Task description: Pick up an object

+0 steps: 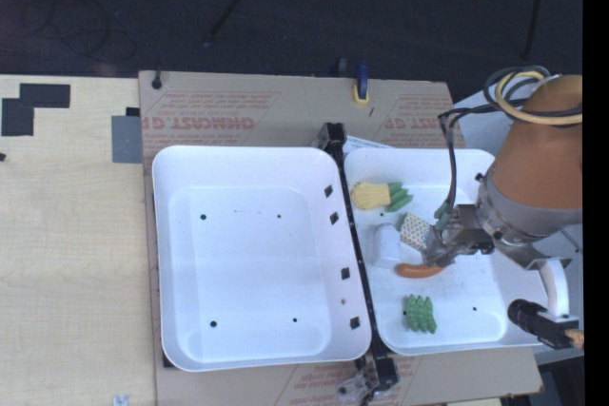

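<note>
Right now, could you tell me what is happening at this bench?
The robot arm reaches into the right bin from the right, its gripper low over an orange sausage-shaped toy, beside a small patterned block. A yellow corn toy lies further back and a green toy nearer the front. Nothing looks lifted yet. The left bin sits alongside.

We can make out red printed lettering on the cardboard sheet [285,114] lying under the two bins, up and to the left of the fingers [440,247]. It stands upside down to us and is too blurred to read. We find no other text, number or label.
</note>
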Controlling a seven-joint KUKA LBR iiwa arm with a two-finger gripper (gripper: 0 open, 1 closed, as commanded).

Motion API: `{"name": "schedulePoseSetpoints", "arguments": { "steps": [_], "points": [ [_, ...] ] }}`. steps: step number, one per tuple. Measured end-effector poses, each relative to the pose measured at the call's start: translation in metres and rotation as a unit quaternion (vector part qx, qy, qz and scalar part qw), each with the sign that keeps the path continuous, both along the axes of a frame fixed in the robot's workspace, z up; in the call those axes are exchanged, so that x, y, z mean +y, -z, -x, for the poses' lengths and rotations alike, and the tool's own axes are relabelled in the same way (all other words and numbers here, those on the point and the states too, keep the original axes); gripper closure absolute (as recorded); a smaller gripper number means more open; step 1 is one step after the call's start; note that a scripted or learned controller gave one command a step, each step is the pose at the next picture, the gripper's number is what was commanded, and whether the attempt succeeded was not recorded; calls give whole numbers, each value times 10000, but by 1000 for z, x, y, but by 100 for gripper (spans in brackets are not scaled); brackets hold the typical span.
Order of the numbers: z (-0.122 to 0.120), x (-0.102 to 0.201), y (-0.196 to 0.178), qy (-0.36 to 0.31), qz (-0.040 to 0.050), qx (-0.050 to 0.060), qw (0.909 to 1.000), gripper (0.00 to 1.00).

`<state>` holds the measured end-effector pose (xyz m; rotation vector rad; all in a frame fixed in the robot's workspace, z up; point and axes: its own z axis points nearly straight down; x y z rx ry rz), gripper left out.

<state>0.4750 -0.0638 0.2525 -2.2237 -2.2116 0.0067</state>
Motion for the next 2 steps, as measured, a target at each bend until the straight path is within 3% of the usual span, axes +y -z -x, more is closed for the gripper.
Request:
{"name": "schedulePoseSetpoints", "arguments": {
  "steps": [1, 2],
  "points": [
    [-2, 53, -139, -64, -1, -79, 9999, 100],
    [-1, 62, -101, -32, 4, -11, 10000, 100]
  ]
}}
